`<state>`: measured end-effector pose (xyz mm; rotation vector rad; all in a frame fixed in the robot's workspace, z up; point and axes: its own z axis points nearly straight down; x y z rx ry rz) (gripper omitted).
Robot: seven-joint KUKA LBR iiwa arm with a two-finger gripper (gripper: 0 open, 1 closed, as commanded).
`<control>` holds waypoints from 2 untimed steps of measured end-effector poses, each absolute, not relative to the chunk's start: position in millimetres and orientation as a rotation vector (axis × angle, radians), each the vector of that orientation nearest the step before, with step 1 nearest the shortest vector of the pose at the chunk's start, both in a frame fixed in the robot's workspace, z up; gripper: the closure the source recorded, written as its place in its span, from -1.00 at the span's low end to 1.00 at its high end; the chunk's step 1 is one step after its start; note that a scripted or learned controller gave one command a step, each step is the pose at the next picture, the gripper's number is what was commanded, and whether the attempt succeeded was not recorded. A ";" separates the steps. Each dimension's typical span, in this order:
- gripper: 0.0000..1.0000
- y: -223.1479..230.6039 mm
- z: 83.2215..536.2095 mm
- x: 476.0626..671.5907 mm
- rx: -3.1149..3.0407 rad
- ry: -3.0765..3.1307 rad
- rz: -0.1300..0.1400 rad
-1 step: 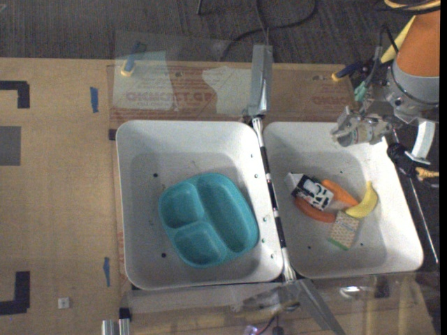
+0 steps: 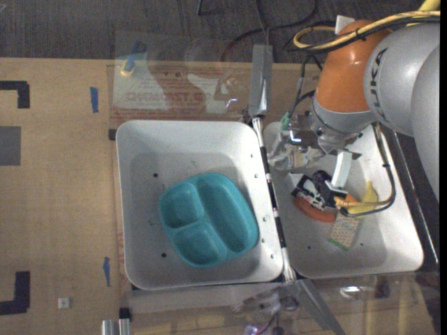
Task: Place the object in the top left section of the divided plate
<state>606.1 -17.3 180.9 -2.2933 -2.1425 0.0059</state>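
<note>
A teal divided plate (image 2: 207, 218) lies in the left white bin (image 2: 136, 187), with nothing in any of its three sections. Its top left section (image 2: 183, 206) is a small compartment. My gripper (image 2: 285, 155) hangs low over the upper left part of the right bin (image 2: 394, 250), close to the wall between the bins. In that bin lie a flat orange-red object (image 2: 320, 213), a small yellow object (image 2: 368, 193) and a pale speckled packet (image 2: 343, 234), all to the right of and below the gripper. I see nothing clearly between the fingers.
A metal divider rail (image 2: 269, 187) runs between the two bins. A clear plastic sheet (image 2: 181, 89) lies on the bench behind the left bin. The arm's grey body and orange band (image 2: 349, 75) hang over the right bin's upper part.
</note>
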 end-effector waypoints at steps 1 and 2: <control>1.00 -1.0 181.3 582.4 -2.163 -2.273 0.006; 1.00 35.1 181.3 522.4 -1.846 -2.536 0.004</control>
